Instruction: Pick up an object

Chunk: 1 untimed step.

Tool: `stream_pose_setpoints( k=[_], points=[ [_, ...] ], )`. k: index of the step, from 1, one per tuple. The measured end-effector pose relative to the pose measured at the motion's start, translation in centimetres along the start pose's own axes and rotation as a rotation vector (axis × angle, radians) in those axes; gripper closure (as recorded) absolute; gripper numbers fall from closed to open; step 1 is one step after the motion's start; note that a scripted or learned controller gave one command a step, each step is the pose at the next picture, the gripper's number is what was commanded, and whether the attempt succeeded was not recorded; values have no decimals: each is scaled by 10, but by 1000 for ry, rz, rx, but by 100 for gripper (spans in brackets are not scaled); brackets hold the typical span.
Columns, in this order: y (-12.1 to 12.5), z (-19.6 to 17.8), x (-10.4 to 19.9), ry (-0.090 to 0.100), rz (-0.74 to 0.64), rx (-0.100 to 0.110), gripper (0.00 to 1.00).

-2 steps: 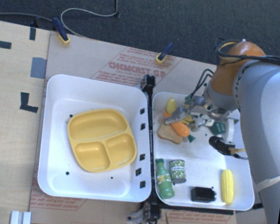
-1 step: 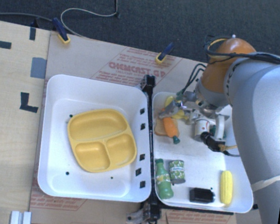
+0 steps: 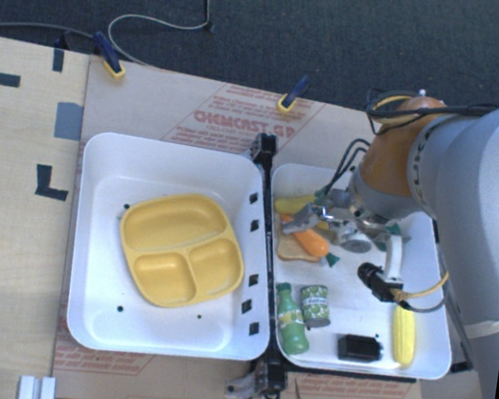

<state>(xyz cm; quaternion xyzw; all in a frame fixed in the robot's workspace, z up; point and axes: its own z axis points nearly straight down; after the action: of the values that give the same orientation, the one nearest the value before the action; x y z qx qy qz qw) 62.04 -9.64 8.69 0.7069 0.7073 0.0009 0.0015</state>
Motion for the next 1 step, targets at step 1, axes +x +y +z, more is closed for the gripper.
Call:
stream_pose_setpoints(
  k=[1],
  points=[
    [21,1,-8,8,1,18,0]
  ],
)
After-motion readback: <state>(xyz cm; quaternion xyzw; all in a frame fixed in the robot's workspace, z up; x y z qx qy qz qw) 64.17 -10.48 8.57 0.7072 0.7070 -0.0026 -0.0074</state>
